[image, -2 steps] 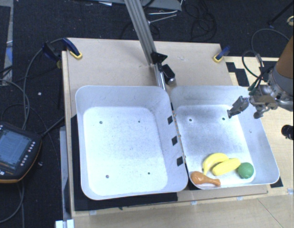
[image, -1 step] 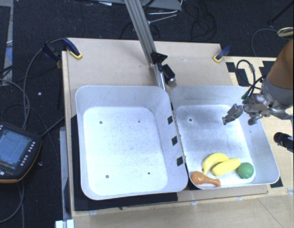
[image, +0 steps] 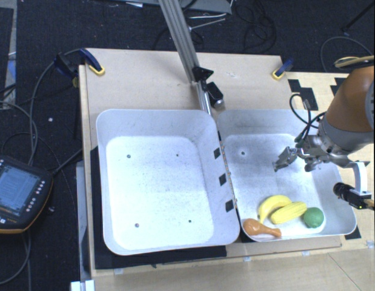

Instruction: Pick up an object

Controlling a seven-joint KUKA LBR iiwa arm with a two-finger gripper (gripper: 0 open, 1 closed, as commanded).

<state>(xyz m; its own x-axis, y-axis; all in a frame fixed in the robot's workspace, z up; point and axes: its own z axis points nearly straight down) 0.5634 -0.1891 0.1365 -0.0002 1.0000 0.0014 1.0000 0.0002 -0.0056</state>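
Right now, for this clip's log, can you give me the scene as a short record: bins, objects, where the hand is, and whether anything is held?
bins: two shallow white plastic bins side by side, left bin, right bin
objects: yellow toy banana, yellow corn cob, green round fruit, orange drumstick-shaped toy
object location: clustered in right bin's near corner
hand: above right bin's middle, apart from the cluster
held: nothing seen between the fingers
task state: no object picked up yet

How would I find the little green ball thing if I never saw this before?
Look in the right bin, at its near corner, where toy foods cluster. The green ball sits at the right end, touching the yellow corn. It is the only round, green one.
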